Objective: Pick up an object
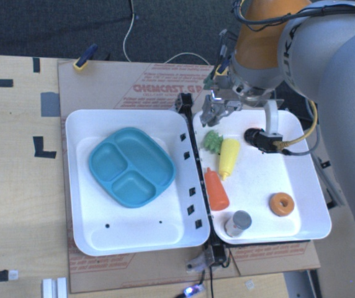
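Two shallow white bins are seen side by side on the table (16, 166). In the left bin (78, 228) one blue divided plate (131, 166) is laid, with three compartments. In the right bin (311, 219) five loose things are counted: one green leafy piece (213, 141) at the far left, one yellow bottle (228, 157) just beside it, one orange carrot-like piece (215, 189) along the left wall, one grey-capped cylinder (238, 222) at the near edge, and one orange ring (282, 203) to the right. The jaws (213, 113) are held just above the green leafy piece; whether they are clenched or released cannot be told, and nothing is seen between them.
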You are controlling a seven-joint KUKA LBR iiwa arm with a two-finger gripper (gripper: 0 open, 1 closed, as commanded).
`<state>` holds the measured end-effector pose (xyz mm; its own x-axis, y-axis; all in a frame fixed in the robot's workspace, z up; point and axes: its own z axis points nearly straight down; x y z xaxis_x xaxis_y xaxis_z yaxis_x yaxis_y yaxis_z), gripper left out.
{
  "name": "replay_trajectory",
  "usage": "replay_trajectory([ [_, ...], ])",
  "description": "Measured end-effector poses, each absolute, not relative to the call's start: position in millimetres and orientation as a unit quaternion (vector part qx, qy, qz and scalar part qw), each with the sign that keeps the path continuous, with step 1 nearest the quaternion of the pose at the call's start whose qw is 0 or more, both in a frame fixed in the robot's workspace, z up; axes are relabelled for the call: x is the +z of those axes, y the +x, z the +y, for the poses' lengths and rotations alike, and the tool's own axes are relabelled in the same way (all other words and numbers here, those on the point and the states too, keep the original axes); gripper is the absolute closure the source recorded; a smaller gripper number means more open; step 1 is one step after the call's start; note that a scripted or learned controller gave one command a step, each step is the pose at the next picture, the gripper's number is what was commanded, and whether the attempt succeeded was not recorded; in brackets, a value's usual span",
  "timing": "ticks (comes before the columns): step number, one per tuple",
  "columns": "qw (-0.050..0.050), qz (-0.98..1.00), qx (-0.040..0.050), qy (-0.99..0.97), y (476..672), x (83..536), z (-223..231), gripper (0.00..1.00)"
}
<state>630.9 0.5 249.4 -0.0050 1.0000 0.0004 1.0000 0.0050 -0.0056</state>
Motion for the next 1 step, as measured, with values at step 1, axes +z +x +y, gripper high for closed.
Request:
replay_trajectory([
  [1, 0.002, -0.709, 0.0020, -0.706, 615.7, 234.0, 48.2, 1.00],
])
